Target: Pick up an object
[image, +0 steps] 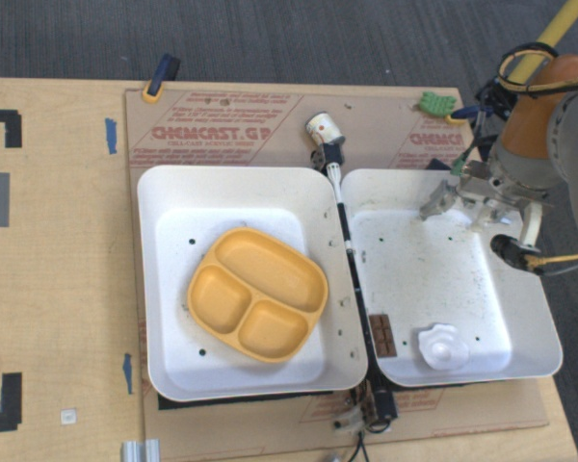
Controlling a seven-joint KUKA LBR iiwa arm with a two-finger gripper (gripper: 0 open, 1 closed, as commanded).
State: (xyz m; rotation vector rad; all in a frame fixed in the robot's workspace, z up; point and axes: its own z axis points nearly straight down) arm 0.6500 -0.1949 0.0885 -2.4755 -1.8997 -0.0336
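wooden surface [58,258] carries two white bins. left bin [164,258] holds a yellow tray [258,295]; a white object [443,346] lies lower right of the right bin [520,325]. gripper [462,200] hangs at upper right, fingers' state unclear, well apart from it.

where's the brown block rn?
Camera view: the brown block lies in the right bin, at its near-left corner by the divider, just left of the white cap.

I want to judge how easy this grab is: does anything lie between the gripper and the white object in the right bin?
Nothing visible does. The gripper is over the far part of the right bin; the white object lies near its front edge. The brown block sits left of that path.
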